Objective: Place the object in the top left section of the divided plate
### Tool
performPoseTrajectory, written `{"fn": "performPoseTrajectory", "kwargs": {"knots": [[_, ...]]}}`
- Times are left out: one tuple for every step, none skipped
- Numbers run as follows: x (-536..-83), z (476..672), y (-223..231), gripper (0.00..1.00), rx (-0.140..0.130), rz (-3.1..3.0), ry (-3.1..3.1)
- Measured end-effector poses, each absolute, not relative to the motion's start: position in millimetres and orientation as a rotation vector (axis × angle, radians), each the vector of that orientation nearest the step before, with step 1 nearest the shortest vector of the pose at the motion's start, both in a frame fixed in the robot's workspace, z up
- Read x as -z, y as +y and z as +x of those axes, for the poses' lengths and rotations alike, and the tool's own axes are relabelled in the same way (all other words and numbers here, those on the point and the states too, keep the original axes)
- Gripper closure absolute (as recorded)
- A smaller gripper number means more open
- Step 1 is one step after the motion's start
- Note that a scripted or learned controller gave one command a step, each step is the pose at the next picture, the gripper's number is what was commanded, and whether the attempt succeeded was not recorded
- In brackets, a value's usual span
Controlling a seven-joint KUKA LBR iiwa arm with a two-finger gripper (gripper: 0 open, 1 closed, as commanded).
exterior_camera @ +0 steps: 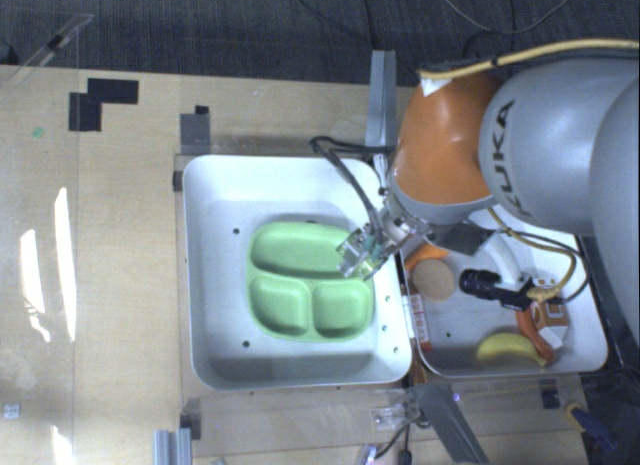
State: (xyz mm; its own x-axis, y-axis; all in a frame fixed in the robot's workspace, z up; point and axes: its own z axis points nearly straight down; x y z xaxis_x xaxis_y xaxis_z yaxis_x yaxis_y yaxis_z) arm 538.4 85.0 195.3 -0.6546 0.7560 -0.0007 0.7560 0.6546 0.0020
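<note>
A light green divided plate [262, 283] lies in the left white bin [215, 253]. It has one long section at the back and two smaller ones at the front. My gripper [360, 252] hangs over the plate's right rim, at the right end of the long back section. Its tip is small and blurred, and I cannot make out anything held in it. The grey arm with its orange band [440, 143] reaches in from the right and hides part of both bins.
The right bin [590, 348] holds a yellow banana [505, 348] at the front, a tan round object [433, 279], an orange piece [430, 252] just behind it, and a small orange-brown item [545, 321]. A dark cable [340, 158] loops over the left bin's back edge.
</note>
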Motion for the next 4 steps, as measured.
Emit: {"fn": "performPoseTrajectory", "kwargs": {"knots": [[-195.2,538.4,84.6,0.00,-0.002,1.306,2.856],[-290.6,570.6,94.5,0.00,-0.005,1.178,2.906],[-182.6,505.2,85.6,0.00,-0.001,1.025,2.969],[-226.8,508.4,87.5,0.00,-0.005,0.955,2.988]]}}
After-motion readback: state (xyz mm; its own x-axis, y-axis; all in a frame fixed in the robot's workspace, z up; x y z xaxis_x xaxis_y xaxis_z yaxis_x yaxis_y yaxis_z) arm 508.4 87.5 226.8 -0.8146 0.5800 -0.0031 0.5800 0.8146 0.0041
